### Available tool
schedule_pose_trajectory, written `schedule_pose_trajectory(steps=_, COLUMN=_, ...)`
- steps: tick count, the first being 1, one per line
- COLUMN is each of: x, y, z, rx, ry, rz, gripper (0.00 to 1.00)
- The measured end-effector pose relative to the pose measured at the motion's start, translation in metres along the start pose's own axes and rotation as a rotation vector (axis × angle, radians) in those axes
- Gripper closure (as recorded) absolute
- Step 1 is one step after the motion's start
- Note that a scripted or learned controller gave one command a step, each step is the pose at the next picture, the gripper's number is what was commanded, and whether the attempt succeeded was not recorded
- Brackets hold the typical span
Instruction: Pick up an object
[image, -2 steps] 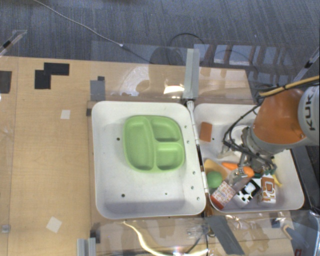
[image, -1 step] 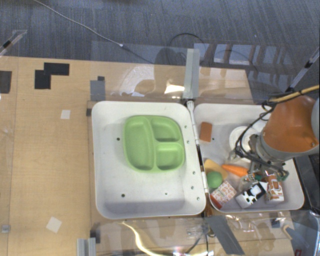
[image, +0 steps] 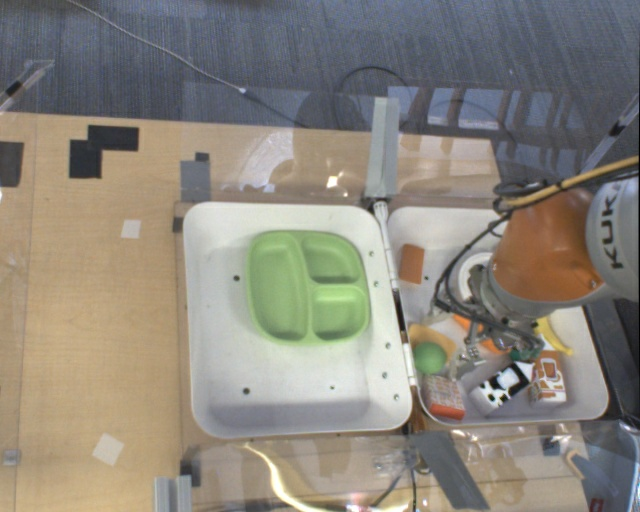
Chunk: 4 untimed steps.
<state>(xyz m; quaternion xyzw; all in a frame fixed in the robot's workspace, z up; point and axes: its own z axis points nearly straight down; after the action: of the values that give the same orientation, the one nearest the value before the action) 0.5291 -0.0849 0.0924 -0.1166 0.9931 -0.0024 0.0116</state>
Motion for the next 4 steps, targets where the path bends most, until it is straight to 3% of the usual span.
schedule_pose_trajectory(steps=1, x=0.003, y=-0.018, z=0.0, rx=-0.003, ry=0.0, rz=-0.05, gripper=0.0)
schedule_pose_trajectory(steps=2, x=-0.004, y=-0.019, z=-0.015, rx=0.005, ry=-0.019, rz=-0.055, gripper=1.0)
schedule_pose_trajectory(steps=3, x=-0.048, y=-0.07, z=-0.149, rx=0.002, ry=0.002, rz=0.117, gripper=1.0)
schedule_pose_trajectory(steps=4, x=-0.046, y=-0.068, z=-0.143, rx=-0.003, ry=0.012, rz=0.116, gripper=0.0)
